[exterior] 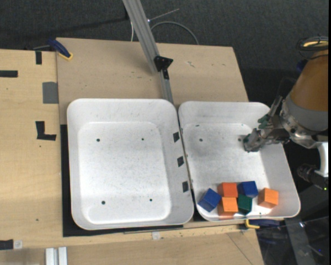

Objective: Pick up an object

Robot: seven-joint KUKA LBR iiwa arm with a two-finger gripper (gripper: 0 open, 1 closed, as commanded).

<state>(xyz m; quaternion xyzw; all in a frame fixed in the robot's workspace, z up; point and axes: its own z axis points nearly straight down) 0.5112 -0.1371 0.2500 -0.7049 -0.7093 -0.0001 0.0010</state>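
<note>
Hovering low over the bare floor of the right bin (209, 115), the gripper (250, 142) grips nothing that I can make out; whether it is spread or closed I cannot tell. This looks like the approach step. The 6 blocks cluster well apart from it, toward the bin's near wall: a blue block (209, 199), 3 orange ones, another blue and a green. Next, it needs to travel there and descend. The near wall crowds them; the blue block's outer side offers room.
</note>
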